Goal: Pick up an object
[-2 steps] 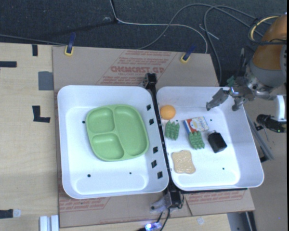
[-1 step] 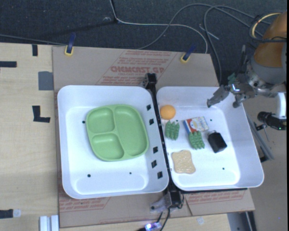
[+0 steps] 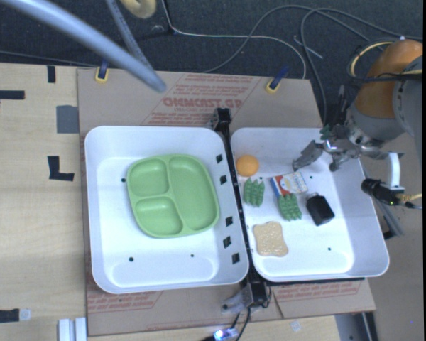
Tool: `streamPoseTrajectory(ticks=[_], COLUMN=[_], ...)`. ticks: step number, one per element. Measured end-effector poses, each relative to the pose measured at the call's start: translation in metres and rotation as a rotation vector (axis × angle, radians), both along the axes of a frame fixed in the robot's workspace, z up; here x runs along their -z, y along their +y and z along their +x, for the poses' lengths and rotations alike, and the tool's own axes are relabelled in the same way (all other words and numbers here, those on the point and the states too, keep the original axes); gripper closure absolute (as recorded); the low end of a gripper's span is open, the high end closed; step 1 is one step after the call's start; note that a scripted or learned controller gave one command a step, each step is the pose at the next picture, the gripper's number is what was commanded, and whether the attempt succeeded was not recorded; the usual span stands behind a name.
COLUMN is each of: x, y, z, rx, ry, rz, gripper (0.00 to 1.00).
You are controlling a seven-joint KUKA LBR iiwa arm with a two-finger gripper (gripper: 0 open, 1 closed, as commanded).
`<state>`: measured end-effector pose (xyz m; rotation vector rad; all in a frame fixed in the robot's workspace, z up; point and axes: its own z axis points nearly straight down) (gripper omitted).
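Currently gripper (image 3: 319, 155) hovers open, holding nothing, over right bin (image 3: 362, 254); snack packet (image 3: 290, 185) just near-left of it.

We look down on a light wooden bench (image 3: 28, 212) marked with short black tape pieces (image 3: 57, 168) near its left side. A sheet of brown cardboard (image 3: 199, 98) with red printing lies on it, fastened at its far edge by two clamps, one yellow (image 3: 101, 72) and one with a blue handle (image 3: 275, 82). Beyond the bench we see a dark floor or mat (image 3: 270, 13), crossed by thin loose cables (image 3: 298, 27). A grey bar (image 3: 78, 27) slants across the upper left corner. The light is even and soft, with faint shadows.
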<state>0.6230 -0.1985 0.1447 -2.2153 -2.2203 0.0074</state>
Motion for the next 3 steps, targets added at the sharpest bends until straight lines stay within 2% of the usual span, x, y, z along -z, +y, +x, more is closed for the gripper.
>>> streamPoseTrajectory(ticks=[1, 2, 3], x=[0.045, 0.055, 0.04], y=[0.006, 0.005, 0.007], z=[0.0, 0.003, 0.007], rx=[0.0, 0.0, -0.001], ry=[-0.001, -0.012, -0.023], rz=[0.0, -0.003, -0.001], gripper=[0.0, 0.0, 1.0])
